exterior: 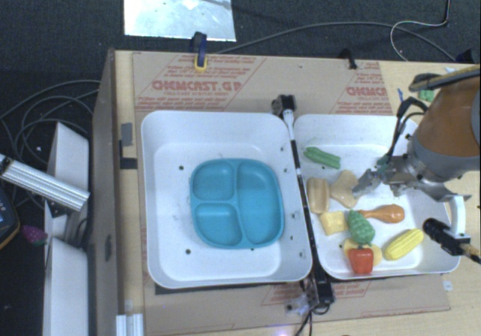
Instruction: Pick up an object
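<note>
Left bin (161, 177): held blue divided plate (236, 203). Right bin (331, 130), beside it: held toy foods. Gripper (370, 181) low over right bin, finger state impossible to tell. Just below gripper: orange drumstick (382, 214), long axis running left-right. Nearby: broccoli (361, 228), corn (403, 243), green pickle (322, 156).

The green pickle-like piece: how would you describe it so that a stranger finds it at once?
Look at the right bin, the one that holds the toy food, not the one with the blue divided plate. The green piece lies alone near the far side of that bin, apart from the cluster below it. It is the only long, flat-lying green item; the broccoli-like piece is rounder and sits inside the cluster.
</note>
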Available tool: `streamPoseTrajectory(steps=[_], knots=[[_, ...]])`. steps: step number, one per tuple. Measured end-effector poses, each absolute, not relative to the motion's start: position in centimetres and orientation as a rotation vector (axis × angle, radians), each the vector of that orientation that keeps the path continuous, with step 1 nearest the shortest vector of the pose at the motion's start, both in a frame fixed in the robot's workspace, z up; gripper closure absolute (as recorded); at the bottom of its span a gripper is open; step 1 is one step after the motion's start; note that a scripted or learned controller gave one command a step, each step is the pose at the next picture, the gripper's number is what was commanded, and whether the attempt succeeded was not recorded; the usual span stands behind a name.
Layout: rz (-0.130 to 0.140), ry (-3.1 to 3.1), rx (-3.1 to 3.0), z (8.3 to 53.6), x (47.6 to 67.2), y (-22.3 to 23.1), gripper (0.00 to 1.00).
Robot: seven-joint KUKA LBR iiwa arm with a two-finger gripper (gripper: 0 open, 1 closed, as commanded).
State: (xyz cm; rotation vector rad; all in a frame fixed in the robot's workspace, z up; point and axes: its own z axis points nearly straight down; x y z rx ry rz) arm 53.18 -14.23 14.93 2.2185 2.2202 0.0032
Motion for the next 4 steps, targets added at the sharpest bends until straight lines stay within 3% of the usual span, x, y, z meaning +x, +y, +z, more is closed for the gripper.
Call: streamPoseTrajectory(steps=[1, 2, 3, 4], knots=[[0.006, 2.214, 2.216, 9.4, 49.9, -10.7, 0.0], [0.002, 2.219, 2.218, 12.7, 55.8, -18.2, 0.0], [0.001, 2.225, 2.219, 8.4, 52.0, -13.3, 0.0], [0.003, 2.221, 2.214, 17.4, 56.1, -16.3, 0.0]])
